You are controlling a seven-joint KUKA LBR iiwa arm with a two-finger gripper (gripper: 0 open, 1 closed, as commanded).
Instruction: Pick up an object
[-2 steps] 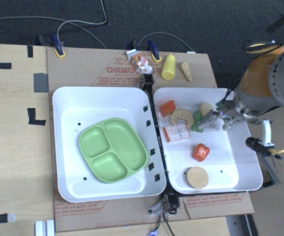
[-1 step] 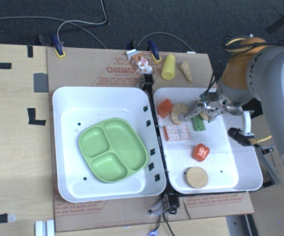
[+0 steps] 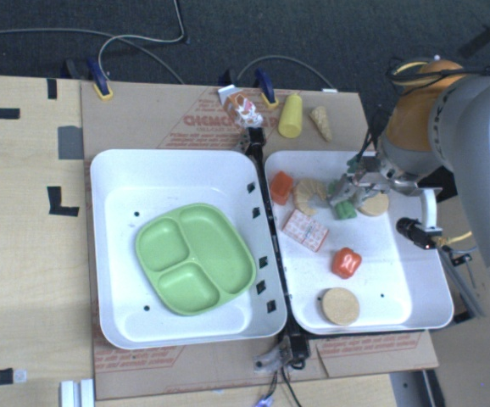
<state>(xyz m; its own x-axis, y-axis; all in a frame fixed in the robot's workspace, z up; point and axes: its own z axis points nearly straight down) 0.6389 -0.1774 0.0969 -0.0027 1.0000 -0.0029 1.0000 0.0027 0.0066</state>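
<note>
2 fingers of the gripper (image 3: 347, 195) reach down at the upper middle of the right bin (image 3: 414, 299), apparently pinching a green block (image 3: 345, 209). Beside it lie a tan disc (image 3: 374, 203), orange piece (image 3: 281, 185), checkered packet (image 3: 304, 230), red pepper (image 3: 346, 263) and cookie (image 3: 341, 305). Left bin (image 3: 114, 193) holds a green tray (image 3: 194, 257).

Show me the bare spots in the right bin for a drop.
Right bin: floor is bare along the right wall, beside the red pepper and the round cracker, and along the near-left wall below the pink wafer. Crowded at the far end, where the hand sits among toy foods.
</note>
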